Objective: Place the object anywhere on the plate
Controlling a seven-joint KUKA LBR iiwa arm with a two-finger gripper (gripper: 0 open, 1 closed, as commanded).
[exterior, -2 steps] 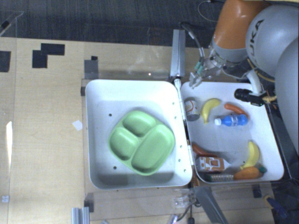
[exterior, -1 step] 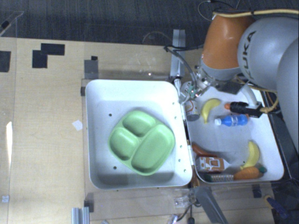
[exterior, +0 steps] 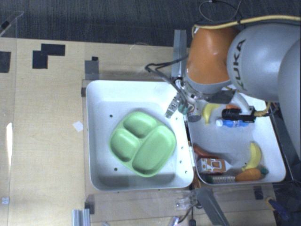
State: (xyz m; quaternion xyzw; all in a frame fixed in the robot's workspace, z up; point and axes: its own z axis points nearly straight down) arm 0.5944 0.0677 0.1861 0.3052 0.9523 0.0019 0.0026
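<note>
A pale wooden bench [exterior: 42, 140] carries black markers at its far left, with dark carpet beyond. Two white bins sit side by side: the left bin [exterior: 101, 126] holds the green divided plate [exterior: 143, 142]. My gripper [exterior: 181, 105] hangs over the far end of the rims between the bins; its state I cannot tell. The right bin [exterior: 277, 168] holds two bananas [exterior: 254, 155], a blue bottle [exterior: 233, 123], an orange carrot [exterior: 248, 174] and a small box [exterior: 212, 165], none on the plate

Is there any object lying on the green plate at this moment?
No, the three compartments of the green plate show bare in the left bin, while the bananas lie in the right bin.
</note>
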